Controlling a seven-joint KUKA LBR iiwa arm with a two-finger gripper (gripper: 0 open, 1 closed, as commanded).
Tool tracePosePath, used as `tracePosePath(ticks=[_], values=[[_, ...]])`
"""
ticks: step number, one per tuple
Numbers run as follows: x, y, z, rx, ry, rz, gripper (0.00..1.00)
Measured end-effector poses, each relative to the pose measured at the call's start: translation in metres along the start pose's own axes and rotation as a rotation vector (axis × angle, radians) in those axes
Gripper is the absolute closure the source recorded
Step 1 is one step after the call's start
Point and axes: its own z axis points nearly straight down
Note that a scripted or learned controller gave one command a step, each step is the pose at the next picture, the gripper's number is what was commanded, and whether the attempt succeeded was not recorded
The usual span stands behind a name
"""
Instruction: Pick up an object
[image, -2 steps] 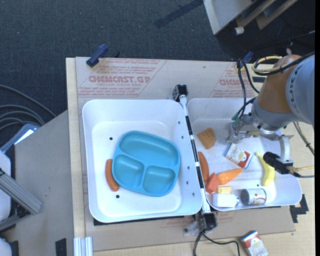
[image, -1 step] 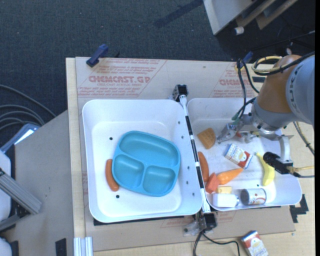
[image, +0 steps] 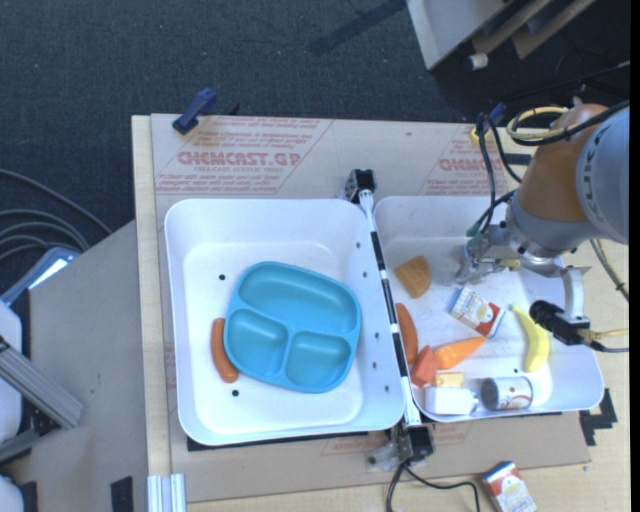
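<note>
Beside the gripper (image: 478, 262): bread (image: 413, 276), carton (image: 476, 311), banana (image: 535, 340).

Left bin (image: 190, 300): white plastic, smooth, faint sheen. Right bin (image: 430, 215): same white plastic. Divided plate (image: 292, 326): blue plastic, smooth, satin finish. Sausage (image: 223, 350): orange-red, glossy, plastic-looking. Carrot (image: 455, 352): orange, smooth, matt plastic. Banana (image: 535, 343): yellow, smooth, plastic-looking. Small carton (image: 476, 312): printed paper or card. Bench board (image: 250, 160): brown cardboard, matt, red print. Arm (image: 575, 170): grey casing with orange band, smooth, semi-gloss. Floor (image: 100, 60): dark carpet, rough weave.
</note>
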Motion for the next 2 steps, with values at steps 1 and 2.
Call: tracePosePath(ticks=[1,2], values=[[0.000,0.000,0.000,0.000,0.000,0.000,0.00],[-0.021,0.055,0.020,0.002,0.001,0.003,0.00]])
